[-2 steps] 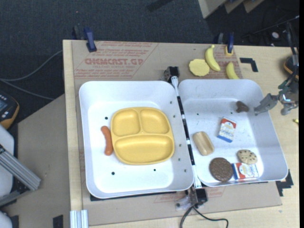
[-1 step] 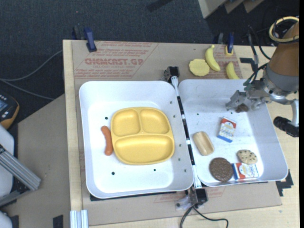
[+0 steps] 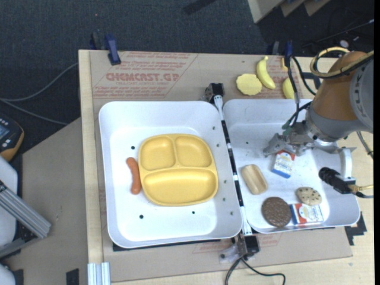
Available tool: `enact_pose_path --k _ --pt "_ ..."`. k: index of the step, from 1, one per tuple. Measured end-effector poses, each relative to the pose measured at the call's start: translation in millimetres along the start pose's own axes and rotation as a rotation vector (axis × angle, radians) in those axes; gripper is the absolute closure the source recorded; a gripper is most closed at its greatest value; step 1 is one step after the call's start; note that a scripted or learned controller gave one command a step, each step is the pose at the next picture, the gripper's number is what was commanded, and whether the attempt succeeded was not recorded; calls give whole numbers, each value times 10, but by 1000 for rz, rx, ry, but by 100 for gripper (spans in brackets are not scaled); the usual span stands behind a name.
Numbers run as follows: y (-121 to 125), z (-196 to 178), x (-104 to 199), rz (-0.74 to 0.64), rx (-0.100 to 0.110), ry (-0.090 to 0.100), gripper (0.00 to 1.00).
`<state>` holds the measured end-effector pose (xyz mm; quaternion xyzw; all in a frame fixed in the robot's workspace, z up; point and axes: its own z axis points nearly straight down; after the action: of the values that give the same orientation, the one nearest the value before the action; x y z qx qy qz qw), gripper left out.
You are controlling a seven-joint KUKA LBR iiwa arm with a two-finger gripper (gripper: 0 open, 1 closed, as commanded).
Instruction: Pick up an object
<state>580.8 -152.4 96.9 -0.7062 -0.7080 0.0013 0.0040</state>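
Note:
In the right bin (image 3: 261,114) my gripper (image 3: 284,146) hangs low, reaching in from the right under the orange-banded wrist (image 3: 335,97). Just below it, touching or nearly so, lies a small white and blue carton (image 3: 284,165). A tan bread roll (image 3: 254,179) lies left of the carton. Near the bin's front edge sit a dark brown round patty (image 3: 276,211), a chocolate-chip cookie (image 3: 308,195) and a red, white and blue packet (image 3: 307,214).
The left bin (image 3: 119,123) holds a yellow divided plate (image 3: 177,169) with an orange sausage (image 3: 134,175) beside it. Behind the right bin on the bench lie a banana (image 3: 265,73) and a yellow fruit (image 3: 249,84). A black part (image 3: 335,181) juts in at the right bin's right side.

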Motion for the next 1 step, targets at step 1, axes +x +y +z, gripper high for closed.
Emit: enact_pose_path --k 1 --pt "-9 134 95 1 -4 -2 0"
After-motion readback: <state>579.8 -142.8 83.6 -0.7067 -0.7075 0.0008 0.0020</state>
